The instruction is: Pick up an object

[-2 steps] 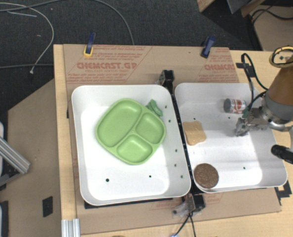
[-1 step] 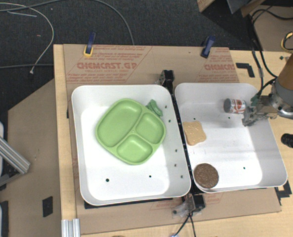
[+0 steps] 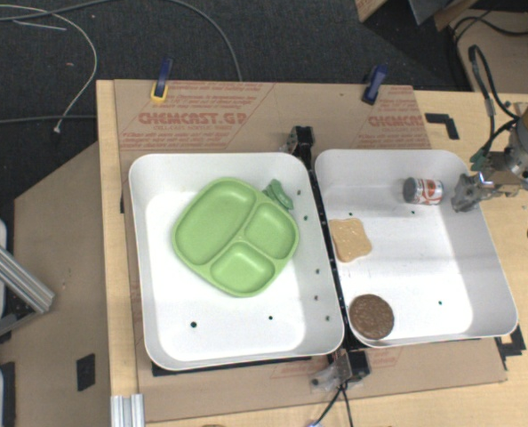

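At the left side of the bench, the left bin [image 3: 157, 327] is seen, and one thing is held in it: a green divided plate [image 3: 236, 236] with three compartments, lying flat near the middle of the bin. A small dark green piece [image 3: 280, 194] is touching the plate at its 1 o'clock edge; what it is cannot be told.

Just beside it, the right bin [image 3: 486, 301] holds three things. A tan flat piece [image 3: 349, 239], like a slice of toy bread, is lying close to the bin's left wall. A round brown disc [image 3: 372, 316], perhaps a toy cookie or patty, is placed at 6 o'clock from the bread, near the front wall. A small can [image 3: 423, 190] is lying on its side in the far part of the bin, and its long axis runs from 9 to 3 o'clock.

At the right rim of this bin the gripper [image 3: 471, 192] is found, low and near the wall. The can is judged to be the nearest thing: it lies at 9 o'clock from the gripper, near but not touching, with its end turned toward the gripper. Nothing is seen between the fingers, and whether they are apart or together cannot be told. No object is picked up yet. For a grasp on the can, a short move toward 9 o'clock would probably be needed, and the can may roll away.
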Motion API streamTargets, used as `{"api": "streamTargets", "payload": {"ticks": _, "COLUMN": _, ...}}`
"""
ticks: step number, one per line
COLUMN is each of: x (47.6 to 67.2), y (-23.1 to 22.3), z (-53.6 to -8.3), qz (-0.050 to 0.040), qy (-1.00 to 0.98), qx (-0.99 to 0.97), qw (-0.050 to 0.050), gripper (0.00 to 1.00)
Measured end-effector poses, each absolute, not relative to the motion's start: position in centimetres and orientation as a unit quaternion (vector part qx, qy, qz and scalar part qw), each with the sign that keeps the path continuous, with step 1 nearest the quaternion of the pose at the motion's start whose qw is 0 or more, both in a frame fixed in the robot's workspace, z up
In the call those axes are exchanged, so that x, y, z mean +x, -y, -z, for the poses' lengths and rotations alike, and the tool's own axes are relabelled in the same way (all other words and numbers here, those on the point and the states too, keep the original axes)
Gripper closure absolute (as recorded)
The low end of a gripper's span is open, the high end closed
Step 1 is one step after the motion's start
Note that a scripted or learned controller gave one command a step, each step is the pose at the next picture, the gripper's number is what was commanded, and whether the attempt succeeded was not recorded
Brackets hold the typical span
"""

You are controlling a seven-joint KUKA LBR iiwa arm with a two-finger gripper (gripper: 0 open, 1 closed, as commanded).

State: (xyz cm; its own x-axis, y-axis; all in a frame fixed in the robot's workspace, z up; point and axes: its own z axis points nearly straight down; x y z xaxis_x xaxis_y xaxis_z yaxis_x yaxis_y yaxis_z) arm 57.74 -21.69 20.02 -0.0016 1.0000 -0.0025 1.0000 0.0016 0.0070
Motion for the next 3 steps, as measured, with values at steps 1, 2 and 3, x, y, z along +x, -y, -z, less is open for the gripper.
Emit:
{"api": "streamTargets", "payload": {"ticks": 1, "x": 57.9, "y": 15.2, "z": -20.5, "qz": -0.001, "qy": -0.71, "qx": 0.705, "qw": -0.002, "gripper": 1.0}}
{"api": "streamTargets", "payload": {"ticks": 2, "x": 58.7, "y": 9.1, "z": -20.9, "qz": -0.0011, "qy": -0.71, "qx": 0.705, "qw": -0.002, "gripper": 1.0}}
{"api": "streamTargets", "payload": {"ticks": 3, "x": 58.2, "y": 3.9, "z": -22.2, "qz": -0.0012, "qy": -0.709, "qx": 0.705, "qw": -0.002, "gripper": 1.0}}
